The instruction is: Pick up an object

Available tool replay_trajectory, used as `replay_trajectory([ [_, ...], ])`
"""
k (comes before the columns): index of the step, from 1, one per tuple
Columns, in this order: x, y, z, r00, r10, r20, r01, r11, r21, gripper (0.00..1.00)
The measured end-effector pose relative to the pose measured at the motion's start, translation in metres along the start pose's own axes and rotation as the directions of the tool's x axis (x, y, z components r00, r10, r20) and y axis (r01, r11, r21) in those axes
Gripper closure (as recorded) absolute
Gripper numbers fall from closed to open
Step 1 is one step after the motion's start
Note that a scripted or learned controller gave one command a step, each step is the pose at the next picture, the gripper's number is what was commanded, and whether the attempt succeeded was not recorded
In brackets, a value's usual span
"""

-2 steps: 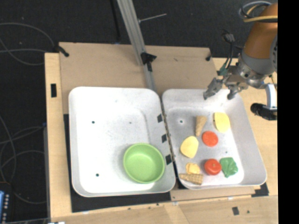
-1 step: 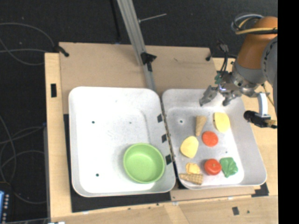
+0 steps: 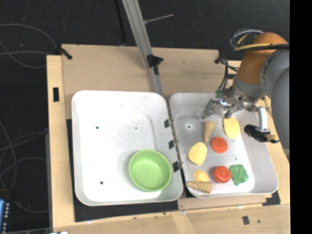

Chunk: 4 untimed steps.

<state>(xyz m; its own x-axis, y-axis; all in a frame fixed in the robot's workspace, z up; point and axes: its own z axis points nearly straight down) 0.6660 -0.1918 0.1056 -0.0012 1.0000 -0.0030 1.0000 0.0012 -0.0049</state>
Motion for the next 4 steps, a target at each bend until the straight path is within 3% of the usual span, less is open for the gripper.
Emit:
replay_trajectory([
  [1,-0.001,0.002,-0.017,1.000,-0.002,0.004,0.002,1.000,-0.009,1.00],
  [3,0.007,0.008,-0.136,1.000,-0.003,-0.001,0.003,1.000,-0.014,1.00],
  [4,0.006,0.009,-0.144,1.000,-0.006,-0.003,0.006,1.000,-0.008,1.00],
])
